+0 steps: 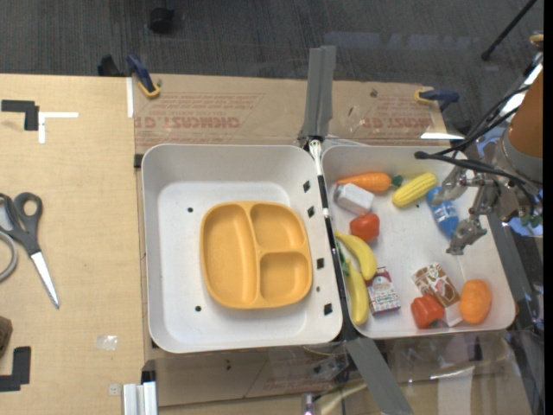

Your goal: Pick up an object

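My gripper (467,228) hangs over the right side of the right bin (505,258), open, with nothing between its fingers. Just to its left lies a blue bottle (442,215). Along the bin's far side are a carrot (366,181), a yellow corn cob (414,189) and a white block (353,198). A red tomato (365,226) and two bananas (358,271) lie on the left. Near the front are a small carton (383,291), a brown packet (435,283), a red piece (426,311) and an orange (475,301).
The left bin (164,258) holds a yellow divided plate (256,254). Scissors (31,240) lie on the bench at far left. Black cables (467,150) run from the arm across the right bin's far corner.
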{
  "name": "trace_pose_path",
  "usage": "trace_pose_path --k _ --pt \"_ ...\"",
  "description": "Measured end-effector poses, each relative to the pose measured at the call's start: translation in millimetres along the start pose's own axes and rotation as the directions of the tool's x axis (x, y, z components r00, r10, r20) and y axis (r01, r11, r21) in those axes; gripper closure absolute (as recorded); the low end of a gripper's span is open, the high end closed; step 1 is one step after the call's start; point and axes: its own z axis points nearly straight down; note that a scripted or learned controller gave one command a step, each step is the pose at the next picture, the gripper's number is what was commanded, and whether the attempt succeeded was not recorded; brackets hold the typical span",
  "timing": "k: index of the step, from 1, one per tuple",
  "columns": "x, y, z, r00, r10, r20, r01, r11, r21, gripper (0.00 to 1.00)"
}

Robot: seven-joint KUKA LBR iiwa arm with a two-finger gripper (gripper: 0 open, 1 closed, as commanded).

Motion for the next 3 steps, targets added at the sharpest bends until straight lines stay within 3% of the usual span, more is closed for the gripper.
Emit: trace_pose_path --k 1,2,3 --pt "50 25 91 0.996 0.094 0.004 -0.094 0.996 0.001 0.00" --pt "5 80 101 0.967 0.255 0.002 -0.255 0.967 0.000 0.00" --pt "-1 -34 7 0.906 0.422 0.001 -0.422 0.906 0.001 0.00"
